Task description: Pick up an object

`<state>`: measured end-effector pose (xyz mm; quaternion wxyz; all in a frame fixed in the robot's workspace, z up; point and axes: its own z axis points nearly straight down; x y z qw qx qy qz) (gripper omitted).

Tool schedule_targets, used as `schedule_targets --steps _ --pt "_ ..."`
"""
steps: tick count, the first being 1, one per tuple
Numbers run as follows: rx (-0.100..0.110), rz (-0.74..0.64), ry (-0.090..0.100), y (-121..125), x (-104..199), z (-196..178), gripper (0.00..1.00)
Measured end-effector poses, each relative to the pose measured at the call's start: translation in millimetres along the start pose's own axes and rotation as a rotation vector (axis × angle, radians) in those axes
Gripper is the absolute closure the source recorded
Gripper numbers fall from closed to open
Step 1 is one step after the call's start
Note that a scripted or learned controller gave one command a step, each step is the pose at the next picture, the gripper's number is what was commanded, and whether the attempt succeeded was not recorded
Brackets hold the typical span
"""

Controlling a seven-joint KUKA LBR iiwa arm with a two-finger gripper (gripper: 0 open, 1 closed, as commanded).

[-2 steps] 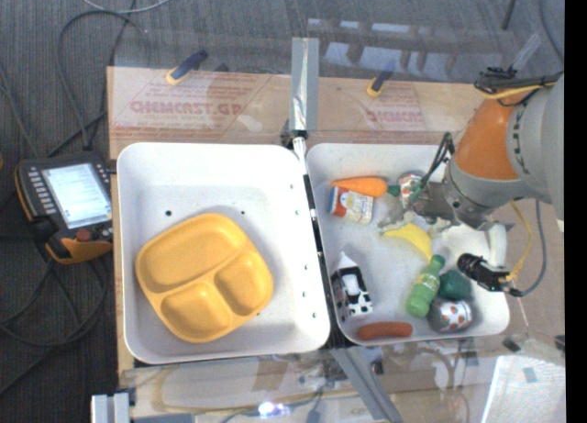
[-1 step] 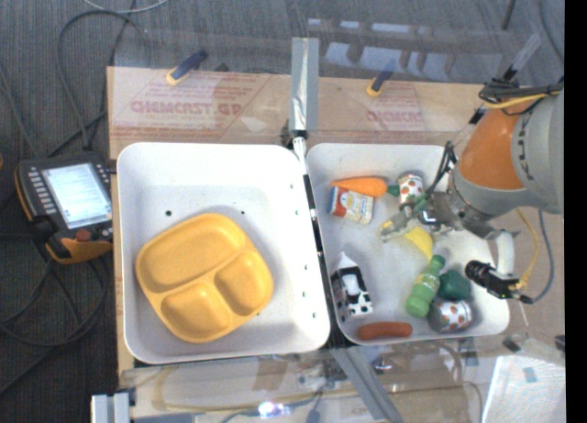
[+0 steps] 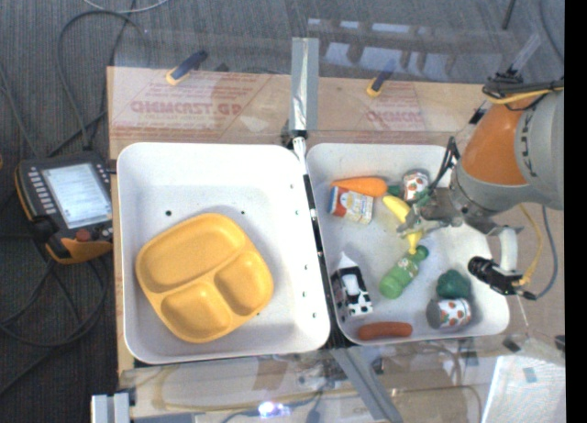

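Observation:
The right bin [image 3: 367, 160] holds several small items. An orange carrot [image 3: 362, 185] lies at the back beside a small orange-and-white carton [image 3: 351, 204]. A yellow banana [image 3: 396, 207] and a strawberry-printed can [image 3: 416, 183] sit near the middle. My gripper [image 3: 418, 222] hangs low over the bin, right at the banana's near end and just above the green bottle [image 3: 402, 274]. A black-and-white milk carton [image 3: 350, 291], a red sausage [image 3: 385, 329], a dark green piece [image 3: 452, 283] and a second printed can [image 3: 449, 313] lie along the front.
The left bin [image 3: 147, 169] holds a yellow divided plate [image 3: 204, 274]. A metal divider post [image 3: 303, 82] stands between the bins at the back. A teach pendant [image 3: 64, 196] rests left of the bench. The arm's orange band [image 3: 495, 150] overhangs the right bin's far corner.

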<state>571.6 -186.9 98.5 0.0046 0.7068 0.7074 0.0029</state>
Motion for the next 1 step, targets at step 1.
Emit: schedule_targets --steps 1 --pt "0.016 0.107 -0.001 55.0 75.7 -89.0 1.0"
